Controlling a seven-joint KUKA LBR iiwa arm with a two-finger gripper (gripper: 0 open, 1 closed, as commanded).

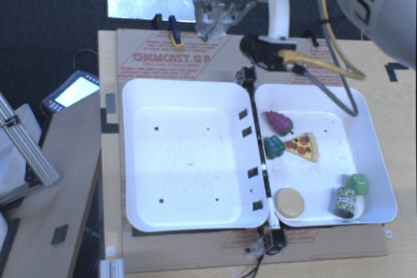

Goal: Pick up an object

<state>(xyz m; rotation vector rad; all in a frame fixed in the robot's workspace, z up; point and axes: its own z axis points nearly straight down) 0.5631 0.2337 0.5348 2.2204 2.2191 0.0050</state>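
Camera view: looks down at a slant on a bench that bears two shallow white bins side by side.
End effector: hangs high near the bench's far edge, above the cardboard sheet and clear of both bins; nothing sits between its fingers, and whether they stand wide or narrow I cannot tell, since they are blurred against the metal housing.
Why it hangs there: judged from the pose, this is a parked or travel height, leaving the camera a clear look at the bins so a target can be chosen.
Left bin: bare white floor with a few small dark marks.
Right bin: holds all the candidates, loosely scattered as if dropped in for picking.
Purple grapes: near the divider, toward the far edge.
Green pepper: just beside the divider, close to the pizza slice.
Round biscuit: near the bin's near-left corner.
Small can: by the near-right corner, touching or almost touching a green round piece.
Task progress: nothing lifted yet; the grapes look the most isolated choice.
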